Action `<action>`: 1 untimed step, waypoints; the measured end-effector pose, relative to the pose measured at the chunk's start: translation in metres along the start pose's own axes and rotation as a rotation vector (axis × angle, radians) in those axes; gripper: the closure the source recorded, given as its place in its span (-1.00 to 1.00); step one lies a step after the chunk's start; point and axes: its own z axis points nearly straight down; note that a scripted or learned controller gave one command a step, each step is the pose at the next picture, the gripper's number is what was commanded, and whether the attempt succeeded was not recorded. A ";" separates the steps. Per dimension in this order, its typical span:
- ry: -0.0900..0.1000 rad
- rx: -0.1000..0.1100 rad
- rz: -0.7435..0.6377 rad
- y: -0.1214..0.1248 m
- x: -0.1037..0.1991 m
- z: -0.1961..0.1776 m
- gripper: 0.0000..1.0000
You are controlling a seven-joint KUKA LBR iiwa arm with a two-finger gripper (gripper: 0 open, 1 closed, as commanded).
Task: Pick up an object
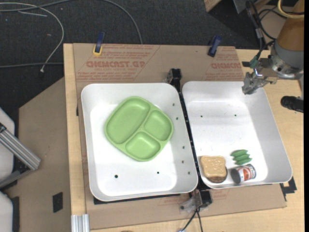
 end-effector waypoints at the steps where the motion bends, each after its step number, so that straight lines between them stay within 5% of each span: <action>1: 0.001 0.004 0.000 0.001 0.000 -0.016 1.00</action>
